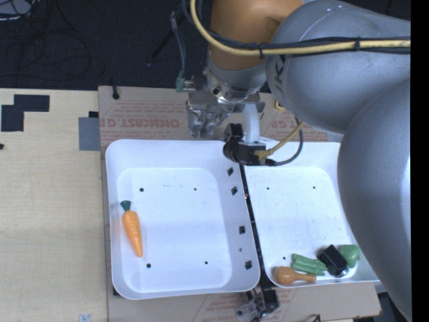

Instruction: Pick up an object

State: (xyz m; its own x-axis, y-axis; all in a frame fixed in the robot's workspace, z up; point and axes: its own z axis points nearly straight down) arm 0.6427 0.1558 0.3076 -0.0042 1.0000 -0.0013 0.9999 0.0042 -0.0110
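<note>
the claw [204,127] hangs at the top middle of the frame, over the far edge of the left bin [114,180]. i cannot tell what it is doing, and i see no toy in it. the carrot [132,231] lies alone at the left side of that bin. in the lower right corner of the right bin [295,180] sit 4 toys close together: a yellow pear [292,276], a green pod [308,265], a black block [332,260] and a green piece [349,253].
</note>
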